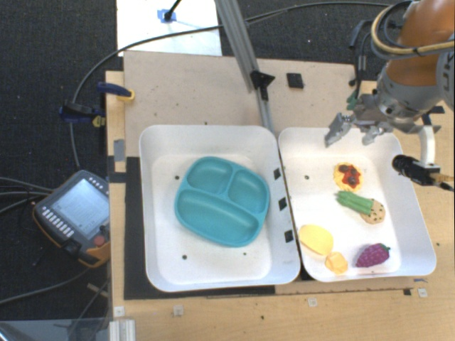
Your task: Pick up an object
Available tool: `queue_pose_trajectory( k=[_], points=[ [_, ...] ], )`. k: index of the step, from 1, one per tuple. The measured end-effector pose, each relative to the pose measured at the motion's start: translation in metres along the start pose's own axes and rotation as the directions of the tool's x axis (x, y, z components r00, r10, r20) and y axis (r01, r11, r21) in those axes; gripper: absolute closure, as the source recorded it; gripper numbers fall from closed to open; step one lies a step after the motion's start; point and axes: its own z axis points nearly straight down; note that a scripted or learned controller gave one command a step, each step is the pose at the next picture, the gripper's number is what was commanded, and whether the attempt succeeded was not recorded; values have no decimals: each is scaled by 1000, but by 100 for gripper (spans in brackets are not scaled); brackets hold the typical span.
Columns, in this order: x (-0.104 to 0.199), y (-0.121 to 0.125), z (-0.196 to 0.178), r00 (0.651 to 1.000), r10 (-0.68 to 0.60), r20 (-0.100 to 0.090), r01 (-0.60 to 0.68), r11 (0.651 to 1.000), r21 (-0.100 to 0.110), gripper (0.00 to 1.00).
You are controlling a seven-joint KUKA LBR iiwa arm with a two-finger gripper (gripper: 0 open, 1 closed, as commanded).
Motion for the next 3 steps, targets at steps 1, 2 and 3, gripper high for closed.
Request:
queue_pose_trajectory(
  k=[1,2,3],
  points=[
    [2,7,44,1000,-1,1,1,1000,1,0],
    [-2,2,88,1000,3,1,-3,1000,2,0],
    [-7,8,132,1000,3,1,-3,1000,1,0]
  ],
)
